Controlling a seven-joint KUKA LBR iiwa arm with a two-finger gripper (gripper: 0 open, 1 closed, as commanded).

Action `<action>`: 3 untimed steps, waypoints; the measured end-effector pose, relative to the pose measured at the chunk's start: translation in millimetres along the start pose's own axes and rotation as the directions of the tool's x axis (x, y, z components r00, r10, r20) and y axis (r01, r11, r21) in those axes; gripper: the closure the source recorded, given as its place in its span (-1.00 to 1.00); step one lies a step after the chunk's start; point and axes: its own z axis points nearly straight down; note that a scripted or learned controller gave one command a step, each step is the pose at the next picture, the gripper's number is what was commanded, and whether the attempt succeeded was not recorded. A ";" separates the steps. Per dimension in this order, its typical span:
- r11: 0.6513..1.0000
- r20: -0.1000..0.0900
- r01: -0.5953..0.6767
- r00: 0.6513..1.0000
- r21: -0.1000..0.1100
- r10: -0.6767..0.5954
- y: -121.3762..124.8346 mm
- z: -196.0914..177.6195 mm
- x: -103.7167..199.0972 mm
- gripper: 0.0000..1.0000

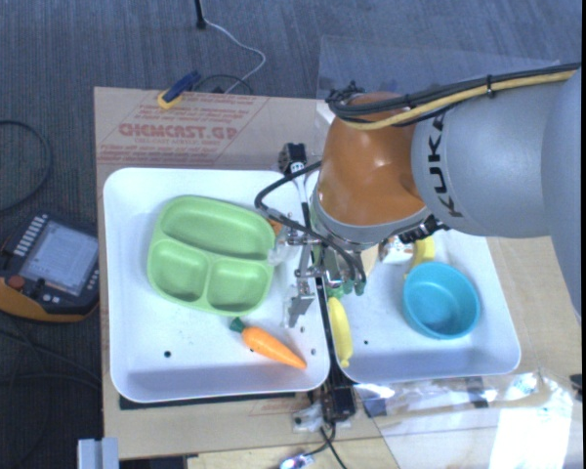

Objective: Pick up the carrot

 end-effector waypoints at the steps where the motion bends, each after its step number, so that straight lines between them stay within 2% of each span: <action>1: 0.999 -0.004 0.035 0.999 0.002 -0.035 32.2 77.6 30.4 -1.00; 2: 0.999 0.008 0.037 0.999 -0.001 -0.037 34.3 67.4 27.3 1.00; 3: 0.982 0.004 -0.191 0.982 0.000 0.191 70.8 -21.7 28.2 1.00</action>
